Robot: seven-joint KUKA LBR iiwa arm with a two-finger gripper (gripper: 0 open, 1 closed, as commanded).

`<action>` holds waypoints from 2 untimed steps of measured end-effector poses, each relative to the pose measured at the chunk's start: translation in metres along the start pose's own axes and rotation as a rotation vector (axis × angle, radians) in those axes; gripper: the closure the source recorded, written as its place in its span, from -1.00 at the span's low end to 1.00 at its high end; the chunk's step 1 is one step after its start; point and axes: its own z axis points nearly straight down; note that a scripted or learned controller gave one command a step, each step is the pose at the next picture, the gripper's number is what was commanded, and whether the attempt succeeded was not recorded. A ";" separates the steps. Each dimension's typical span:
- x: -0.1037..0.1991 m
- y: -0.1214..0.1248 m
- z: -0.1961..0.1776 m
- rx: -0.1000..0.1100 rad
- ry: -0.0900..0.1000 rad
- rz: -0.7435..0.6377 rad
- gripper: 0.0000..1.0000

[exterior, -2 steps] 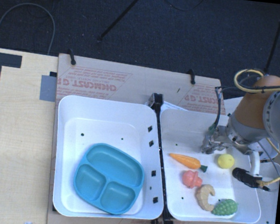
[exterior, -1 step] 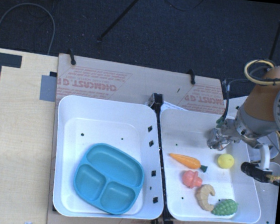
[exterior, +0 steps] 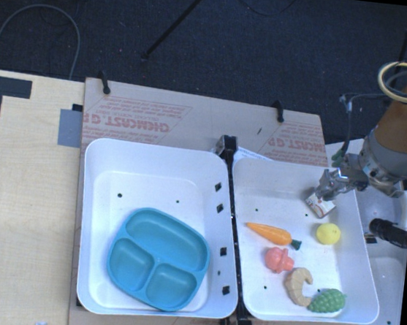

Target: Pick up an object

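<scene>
Camera view: sitting side by side on bench, left bin [exterior: 98, 182] and right bin [exterior: 365, 288]. Lying in left bin, blue divided plate [exterior: 158, 258]. Hanging over right bin's upper-right corner, gripper [exterior: 323, 198]; finger state can't tell, tips blurred w/ a small whitish bit at them. Resting in right bin: toy carrot [exterior: 271, 234] mid-bin, yellow ball [exterior: 328, 234] just right of it, pink toy [exterior: 278, 259] below carrot, tan curved piece [exterior: 297, 285] touching green bumpy toy [exterior: 328, 301] near front-right corner.
</scene>
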 end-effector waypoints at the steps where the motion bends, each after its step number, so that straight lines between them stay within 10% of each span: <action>1: -0.001 0.001 -0.053 0.000 0.000 0.000 1.00; 2: 0.040 -0.014 -0.055 0.007 0.003 -0.002 1.00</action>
